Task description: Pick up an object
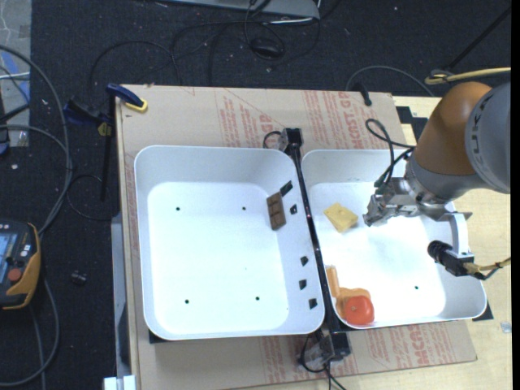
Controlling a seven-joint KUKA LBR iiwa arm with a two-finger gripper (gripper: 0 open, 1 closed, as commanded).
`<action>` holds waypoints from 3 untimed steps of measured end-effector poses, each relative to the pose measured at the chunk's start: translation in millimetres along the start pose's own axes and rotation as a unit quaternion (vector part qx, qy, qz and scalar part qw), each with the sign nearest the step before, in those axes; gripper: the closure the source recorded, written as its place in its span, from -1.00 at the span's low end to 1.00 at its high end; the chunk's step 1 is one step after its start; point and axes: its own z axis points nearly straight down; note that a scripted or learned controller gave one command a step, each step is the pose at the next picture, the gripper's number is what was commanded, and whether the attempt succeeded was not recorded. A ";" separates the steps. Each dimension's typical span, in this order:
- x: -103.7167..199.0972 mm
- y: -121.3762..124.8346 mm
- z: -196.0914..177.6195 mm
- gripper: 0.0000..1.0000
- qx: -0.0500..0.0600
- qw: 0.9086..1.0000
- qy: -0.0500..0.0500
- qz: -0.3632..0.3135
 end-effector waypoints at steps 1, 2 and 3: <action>1.8 -5.3 -60.1 1.00 -0.002 1.000 0.000 0.000; 11.0 -4.4 -117.2 1.00 -0.002 1.000 0.000 0.000; 11.0 -3.8 -151.4 1.00 -0.001 1.000 0.000 0.000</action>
